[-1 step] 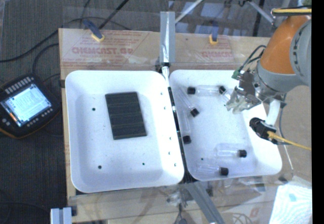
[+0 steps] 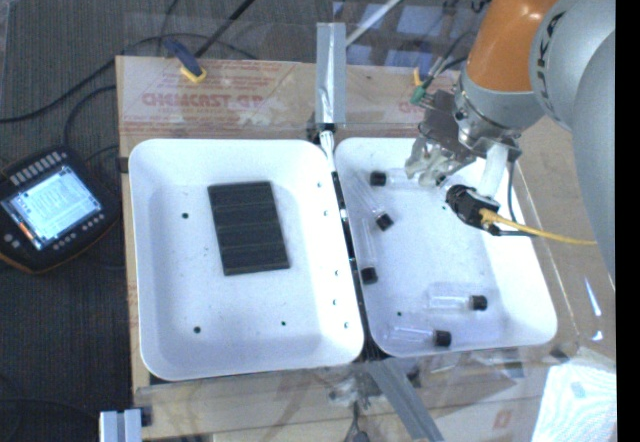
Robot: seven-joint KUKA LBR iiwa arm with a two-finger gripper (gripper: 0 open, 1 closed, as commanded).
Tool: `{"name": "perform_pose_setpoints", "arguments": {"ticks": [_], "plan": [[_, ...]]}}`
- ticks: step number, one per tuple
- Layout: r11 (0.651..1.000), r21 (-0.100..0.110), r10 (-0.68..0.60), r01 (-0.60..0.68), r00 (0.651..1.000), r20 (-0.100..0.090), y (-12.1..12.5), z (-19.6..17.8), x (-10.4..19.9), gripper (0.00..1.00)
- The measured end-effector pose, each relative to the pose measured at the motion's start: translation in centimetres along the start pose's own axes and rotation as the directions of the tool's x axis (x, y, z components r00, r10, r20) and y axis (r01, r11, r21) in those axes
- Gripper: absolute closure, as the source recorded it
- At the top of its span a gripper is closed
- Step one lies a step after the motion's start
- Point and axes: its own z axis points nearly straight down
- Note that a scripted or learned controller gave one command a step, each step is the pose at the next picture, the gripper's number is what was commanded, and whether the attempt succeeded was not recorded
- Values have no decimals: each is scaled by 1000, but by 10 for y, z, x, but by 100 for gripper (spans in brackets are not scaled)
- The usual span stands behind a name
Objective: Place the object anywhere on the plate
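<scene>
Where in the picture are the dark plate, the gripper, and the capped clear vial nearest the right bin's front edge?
dark plate (image 2: 248,227): camera view, centre of its ribbed top.
gripper (image 2: 428,170): camera view, midway between its tips.
clear vial (image 2: 420,336): camera view, on its clear body.

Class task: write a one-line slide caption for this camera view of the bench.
Arm's gripper hovers over the right bin of clear capped vials; dark plate lies in the left bin.

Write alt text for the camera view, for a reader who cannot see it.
A grey and orange robot arm holds its gripper above the right white bin, which contains several clear vials with black caps. The left bin holds a dark rectangular plate.
</scene>
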Motion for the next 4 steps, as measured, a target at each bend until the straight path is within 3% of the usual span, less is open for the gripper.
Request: {"name": "perform_pose_setpoints", "arguments": {"ticks": [1, 2, 3, 4], "plan": [[998, 1, 58, -58, 998, 2, -13, 8, 83, 100], [952, -1, -305, 305, 952, 2, 13, -17, 148, 100], [809, -2, -588, 588, 809, 3, -7, -102, 214, 100], [909, -2, -416, 416, 909, 2, -49, -166, 267, 100]]}}
